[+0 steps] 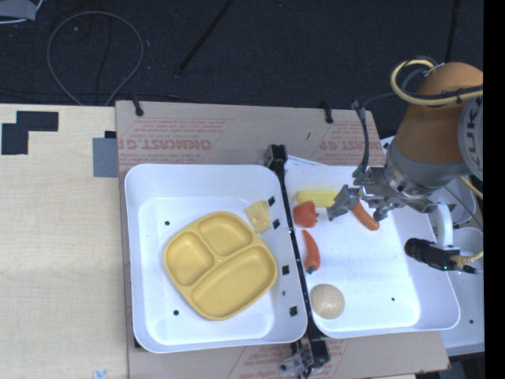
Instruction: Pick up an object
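The bench (pixel 55 235) is light wood with black squares near its left side. A brown cardboard sheet (pixel 205 136) lies on it, under 2 white bins. The red print on the cardboard is upside down and too blurry to read. Behind the bench the floor (pixel 237 38) is dark, with thin cables looping over it.

The left bin (pixel 150 188) holds a yellow plate (pixel 221 265) with 3 parts, and a small pale yellow piece (pixel 258 215) sits just beside it.

The right bin (pixel 426 306) holds a red tomato toy (pixel 304 214), a yellow corn toy (pixel 316 198), an orange carrot toy (pixel 312 251) and a round beige ball (pixel 327 300).

The arm (pixel 438 125) is grey and orange and comes in from the right. Its tool (pixel 359 206) hangs over the right bin. A small orange sausage-shaped toy (pixel 366 217) seems to sit between its fingers, so the tool looks closed on it, up near the back of the bin.
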You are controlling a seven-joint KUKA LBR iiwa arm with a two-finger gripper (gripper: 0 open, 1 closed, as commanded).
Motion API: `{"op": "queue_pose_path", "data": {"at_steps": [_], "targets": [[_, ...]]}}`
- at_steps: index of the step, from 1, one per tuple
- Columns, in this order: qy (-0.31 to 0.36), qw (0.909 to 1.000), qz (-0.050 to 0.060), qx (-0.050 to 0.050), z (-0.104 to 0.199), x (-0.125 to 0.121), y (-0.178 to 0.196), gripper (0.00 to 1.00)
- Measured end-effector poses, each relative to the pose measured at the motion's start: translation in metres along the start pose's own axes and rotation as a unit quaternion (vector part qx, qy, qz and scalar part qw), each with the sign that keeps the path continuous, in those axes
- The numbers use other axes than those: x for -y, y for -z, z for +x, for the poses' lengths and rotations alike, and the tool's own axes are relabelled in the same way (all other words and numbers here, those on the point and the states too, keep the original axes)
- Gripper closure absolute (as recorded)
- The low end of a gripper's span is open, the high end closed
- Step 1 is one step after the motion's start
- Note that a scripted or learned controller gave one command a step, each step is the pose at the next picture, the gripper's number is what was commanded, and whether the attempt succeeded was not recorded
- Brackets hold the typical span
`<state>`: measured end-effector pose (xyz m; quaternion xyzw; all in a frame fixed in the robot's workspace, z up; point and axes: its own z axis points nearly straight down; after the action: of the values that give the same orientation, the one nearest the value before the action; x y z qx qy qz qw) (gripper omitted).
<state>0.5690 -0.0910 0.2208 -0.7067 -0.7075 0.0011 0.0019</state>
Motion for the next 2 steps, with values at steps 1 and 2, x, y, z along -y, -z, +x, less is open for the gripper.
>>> {"op": "queue_pose_path", "data": {"at_steps": [1, 2], "targets": [[-0.001, 1.0, 0.002, 0.0, 0.01, 0.0, -0.054, 0.0], [-0.001, 1.0, 0.002, 0.0, 0.002, -0.004, -0.106, 0.0]]}}
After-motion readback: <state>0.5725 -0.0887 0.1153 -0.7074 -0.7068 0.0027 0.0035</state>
